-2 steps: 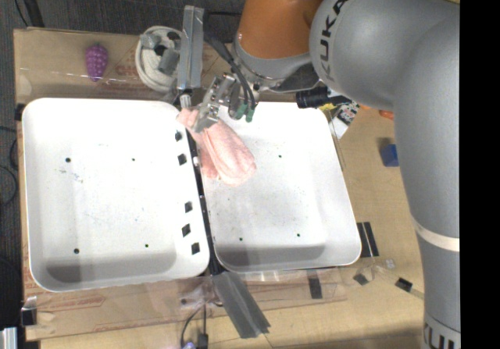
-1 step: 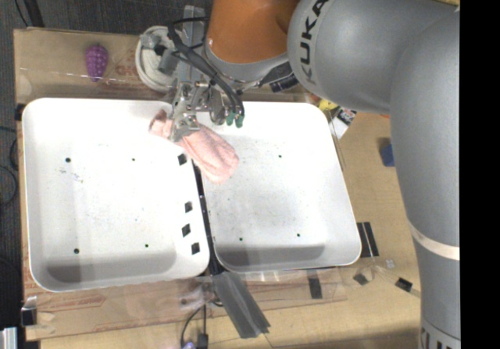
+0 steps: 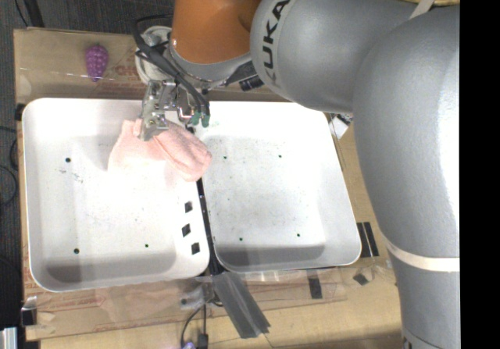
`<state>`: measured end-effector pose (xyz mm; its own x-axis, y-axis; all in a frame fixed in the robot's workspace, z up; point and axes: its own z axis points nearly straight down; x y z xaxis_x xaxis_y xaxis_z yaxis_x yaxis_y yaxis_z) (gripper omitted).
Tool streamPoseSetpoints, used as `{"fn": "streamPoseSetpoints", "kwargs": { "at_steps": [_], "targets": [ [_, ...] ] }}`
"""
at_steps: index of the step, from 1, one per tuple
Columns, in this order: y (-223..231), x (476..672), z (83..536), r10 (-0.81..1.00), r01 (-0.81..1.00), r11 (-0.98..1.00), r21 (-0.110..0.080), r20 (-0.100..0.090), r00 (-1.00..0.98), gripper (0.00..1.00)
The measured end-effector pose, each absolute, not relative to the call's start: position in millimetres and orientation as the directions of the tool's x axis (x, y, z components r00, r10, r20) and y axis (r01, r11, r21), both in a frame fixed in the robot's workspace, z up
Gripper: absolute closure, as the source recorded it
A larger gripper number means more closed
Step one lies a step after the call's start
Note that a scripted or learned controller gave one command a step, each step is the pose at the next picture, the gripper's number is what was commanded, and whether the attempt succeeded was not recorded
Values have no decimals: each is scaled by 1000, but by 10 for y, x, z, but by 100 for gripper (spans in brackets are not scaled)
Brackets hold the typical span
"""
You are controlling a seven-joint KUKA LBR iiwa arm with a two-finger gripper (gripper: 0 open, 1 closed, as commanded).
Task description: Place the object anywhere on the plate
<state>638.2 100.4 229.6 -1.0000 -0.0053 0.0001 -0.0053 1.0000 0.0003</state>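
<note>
1. While the grey clamp bracket [image 3: 238, 304] sat at the bench's near edge, the two shallow white plastic bins lay just behind it, the left bin [image 3: 47, 261] and the right bin [image 3: 273, 183] with touching rims.
2. Further in, a soft pink cloth [image 3: 168, 151] lay crumpled in the left bin's far right corner, one fold draped toward the shared rim.
3. Directly above the cloth's far edge hung the two-finger gripper [image 3: 160, 122]; whether its fingers were spread or clamped could not be told, nor whether they pinched the fabric.
4. No plate could be made out, so the placing looked wholly undone: judged from this, the cloth had yet to be lifted and carried.
5. Beyond the bins, a small purple grape-like toy [image 3: 96, 61] rested on the brown cardboard-covered bench [image 3: 47, 58], against dark flooring.
</note>
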Motion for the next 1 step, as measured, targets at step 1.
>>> {"fn": "streamPoseSetpoints", "kwargs": {
  "at_steps": [1],
  "targets": [
    [1000, 6384, 2300, -5, -5, 1000, 0, -1, -1000, 0]
  ]
}}
